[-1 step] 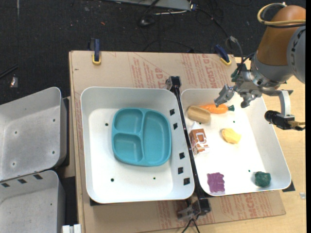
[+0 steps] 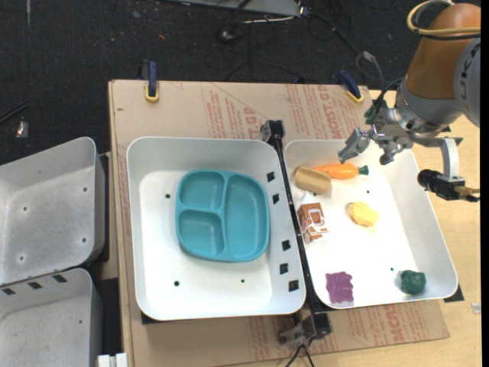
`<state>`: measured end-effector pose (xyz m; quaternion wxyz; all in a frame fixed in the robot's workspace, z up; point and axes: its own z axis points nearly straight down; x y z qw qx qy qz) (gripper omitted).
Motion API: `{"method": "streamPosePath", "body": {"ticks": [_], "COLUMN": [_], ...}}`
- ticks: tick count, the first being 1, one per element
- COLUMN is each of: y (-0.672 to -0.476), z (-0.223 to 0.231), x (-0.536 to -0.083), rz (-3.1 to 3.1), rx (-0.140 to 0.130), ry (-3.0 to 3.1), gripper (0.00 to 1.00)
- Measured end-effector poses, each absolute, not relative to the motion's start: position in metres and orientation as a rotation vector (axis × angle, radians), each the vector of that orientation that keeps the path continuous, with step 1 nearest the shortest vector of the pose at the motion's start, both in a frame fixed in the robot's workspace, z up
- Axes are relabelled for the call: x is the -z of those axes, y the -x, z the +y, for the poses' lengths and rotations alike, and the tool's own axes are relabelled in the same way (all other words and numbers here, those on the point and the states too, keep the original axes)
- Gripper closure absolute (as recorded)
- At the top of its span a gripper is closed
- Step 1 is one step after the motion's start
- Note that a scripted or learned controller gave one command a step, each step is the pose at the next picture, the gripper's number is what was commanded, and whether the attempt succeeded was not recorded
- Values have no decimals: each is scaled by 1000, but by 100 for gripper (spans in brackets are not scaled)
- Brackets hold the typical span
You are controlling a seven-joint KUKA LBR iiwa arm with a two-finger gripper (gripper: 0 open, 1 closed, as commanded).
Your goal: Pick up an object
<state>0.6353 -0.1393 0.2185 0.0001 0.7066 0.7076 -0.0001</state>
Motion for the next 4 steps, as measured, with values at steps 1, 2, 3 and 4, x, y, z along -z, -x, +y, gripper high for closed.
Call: {"method": "streamPosePath", "body": {"ticks": [1,2,3,4], "y": [-626,-626,-626,-626], "z": [-138,-139,-139,-139], "x": [-160,-96,-92,-103], "rz": [2223,2224,2221,2220], "rx": [5,5,1,-1], "ry": [-2225,-2225,-2222,-2221], "gripper": [0,0,0,100]}}
